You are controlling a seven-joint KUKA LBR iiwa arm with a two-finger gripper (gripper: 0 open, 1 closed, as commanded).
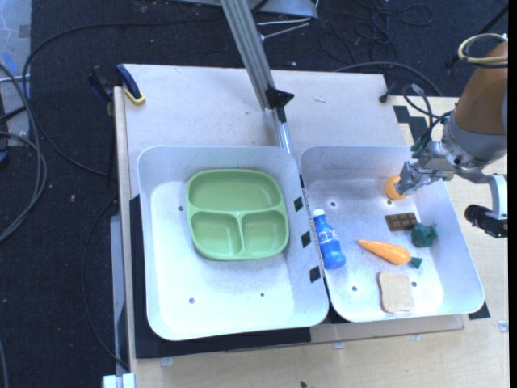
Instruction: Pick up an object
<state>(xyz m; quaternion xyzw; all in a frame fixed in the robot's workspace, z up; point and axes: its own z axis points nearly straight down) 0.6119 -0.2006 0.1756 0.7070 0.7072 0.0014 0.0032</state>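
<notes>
The right bin [355, 192] holds several small objects: a blue bottle with a white cap [327, 239], an orange carrot [385, 251], a brown chocolate bar [401, 221], a dark green piece [423, 234], a tan bread slice [396, 291] and an orange round fruit [393, 187]. My gripper [406, 181] hangs at the bin's far right, right over the orange fruit, which it partly hides. The arm comes in from the right edge.
The left bin [161, 241] carries a green divided plate [237, 213]. A slanted metal pole [250, 43] runs from the top down to the seam between the bins. Cables lie on the dark floor to the left and behind.
</notes>
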